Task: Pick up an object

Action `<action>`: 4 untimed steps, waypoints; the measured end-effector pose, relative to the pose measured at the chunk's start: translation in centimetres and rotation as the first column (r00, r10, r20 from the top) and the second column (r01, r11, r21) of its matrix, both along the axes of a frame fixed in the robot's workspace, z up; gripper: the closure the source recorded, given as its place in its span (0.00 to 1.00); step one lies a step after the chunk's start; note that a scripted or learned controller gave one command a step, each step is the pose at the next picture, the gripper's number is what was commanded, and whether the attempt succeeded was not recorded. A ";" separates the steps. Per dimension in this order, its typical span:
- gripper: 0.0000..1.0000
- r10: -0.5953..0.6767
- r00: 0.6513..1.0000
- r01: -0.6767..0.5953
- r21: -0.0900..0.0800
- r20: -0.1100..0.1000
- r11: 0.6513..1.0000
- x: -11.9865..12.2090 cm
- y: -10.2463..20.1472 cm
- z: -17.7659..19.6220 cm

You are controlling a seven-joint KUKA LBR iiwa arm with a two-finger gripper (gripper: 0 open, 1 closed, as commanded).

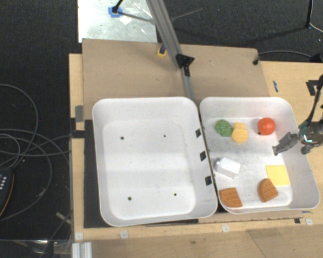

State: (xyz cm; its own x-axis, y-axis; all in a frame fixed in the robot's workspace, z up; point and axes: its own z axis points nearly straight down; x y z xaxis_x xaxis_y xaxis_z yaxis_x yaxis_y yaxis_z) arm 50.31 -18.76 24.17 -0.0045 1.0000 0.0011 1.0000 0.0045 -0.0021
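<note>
Right white bin (299,117): open, empty hand (293,144) just right of red ball (266,126), apart.

The shallow white right bin (299,190) holds seven small objects. A round red ball (266,126) lies near its far wall. The dark two-finger gripper (290,143) hovers over its right rim.

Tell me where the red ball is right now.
The red ball sits in the right bin near its far wall, right of the yellow piece, with the gripper just beyond.
</note>
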 end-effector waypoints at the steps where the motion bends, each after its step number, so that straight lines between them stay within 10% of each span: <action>1: 0.00 -0.001 1.000 0.001 -0.001 0.004 1.000 0.1 0.0 0.2; 4: 0.00 -0.004 1.000 0.004 0.001 -0.001 1.000 0.2 -0.3 -14.6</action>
State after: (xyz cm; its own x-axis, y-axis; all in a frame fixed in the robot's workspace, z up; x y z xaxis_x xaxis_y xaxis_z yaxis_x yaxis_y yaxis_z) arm 50.49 -19.05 9.59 -0.0008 1.0000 0.0018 1.0000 0.0008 -0.0033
